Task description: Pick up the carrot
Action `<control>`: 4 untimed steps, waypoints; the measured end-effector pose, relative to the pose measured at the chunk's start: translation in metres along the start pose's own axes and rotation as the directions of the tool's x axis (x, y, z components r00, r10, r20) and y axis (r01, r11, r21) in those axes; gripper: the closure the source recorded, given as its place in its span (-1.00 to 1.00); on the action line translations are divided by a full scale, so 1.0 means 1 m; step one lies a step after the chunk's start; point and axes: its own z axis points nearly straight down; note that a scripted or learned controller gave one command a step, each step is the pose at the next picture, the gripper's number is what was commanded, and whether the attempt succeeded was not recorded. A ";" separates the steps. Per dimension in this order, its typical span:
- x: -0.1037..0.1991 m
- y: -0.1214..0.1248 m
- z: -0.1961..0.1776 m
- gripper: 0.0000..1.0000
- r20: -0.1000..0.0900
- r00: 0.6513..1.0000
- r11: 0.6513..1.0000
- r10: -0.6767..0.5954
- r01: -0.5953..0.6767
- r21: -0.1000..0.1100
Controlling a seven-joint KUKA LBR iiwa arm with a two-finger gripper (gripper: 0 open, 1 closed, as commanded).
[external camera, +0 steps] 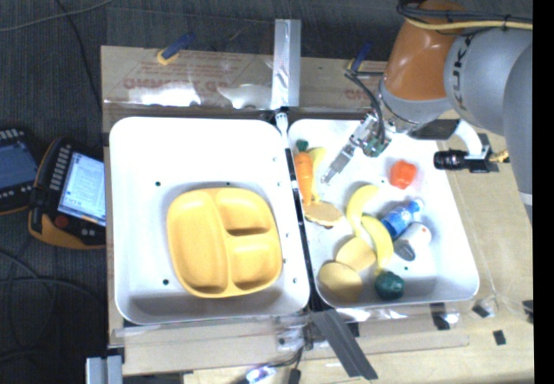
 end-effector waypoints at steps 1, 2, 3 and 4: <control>0.012 -0.015 0.025 -1.00 0.000 0.999 0.999 -0.046 0.046 -0.001; 0.037 0.038 -0.038 -1.00 0.001 0.957 0.957 -0.289 0.289 -0.003; -0.027 -0.020 -0.008 -1.00 0.003 0.731 0.731 -0.682 0.682 -0.003; -0.025 -0.001 0.050 -1.00 0.004 0.600 0.600 -0.800 0.800 -0.001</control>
